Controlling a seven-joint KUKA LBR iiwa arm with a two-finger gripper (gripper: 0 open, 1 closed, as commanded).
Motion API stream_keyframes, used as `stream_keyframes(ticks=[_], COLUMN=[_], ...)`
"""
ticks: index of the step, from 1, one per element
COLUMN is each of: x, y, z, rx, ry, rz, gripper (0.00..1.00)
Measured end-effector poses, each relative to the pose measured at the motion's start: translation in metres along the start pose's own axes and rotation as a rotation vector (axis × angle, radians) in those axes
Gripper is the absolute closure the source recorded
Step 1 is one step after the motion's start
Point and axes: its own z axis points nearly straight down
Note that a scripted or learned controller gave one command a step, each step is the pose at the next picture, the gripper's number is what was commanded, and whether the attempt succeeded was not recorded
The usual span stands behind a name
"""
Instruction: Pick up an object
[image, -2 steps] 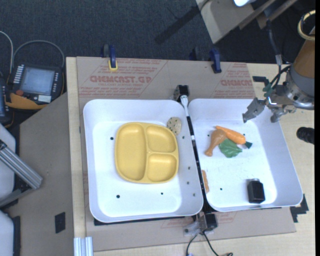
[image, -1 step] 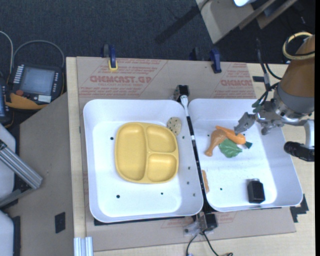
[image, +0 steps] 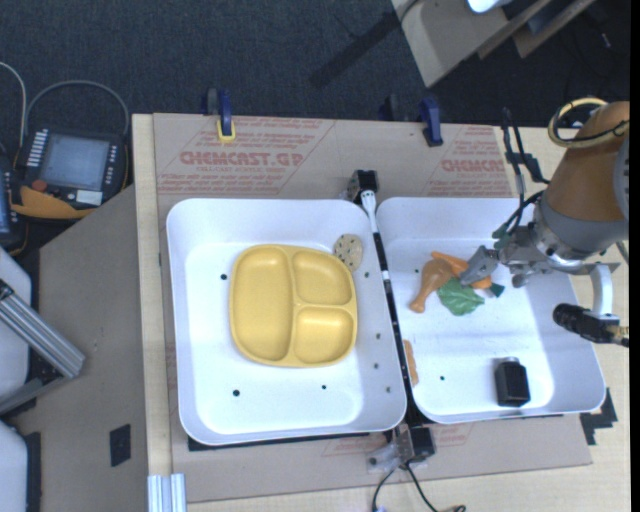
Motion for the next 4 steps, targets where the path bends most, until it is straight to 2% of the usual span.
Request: stream_keyframes(ticks=[1,2,3,4], x=[0.001,0.001,-0.01,-0.006], y=[0.001,0.003,0.008,0.0], z=[0.046,0.031,-0.025,-0.082], rx=[-0.007,-0.014,-0.016,-0.016], ry=[0.0,-0.002,-0.006,-0.005], rz=[0.001,-0.001,-0.001,-0.002], gripper=[0.0,1.0,1.0,1.0])
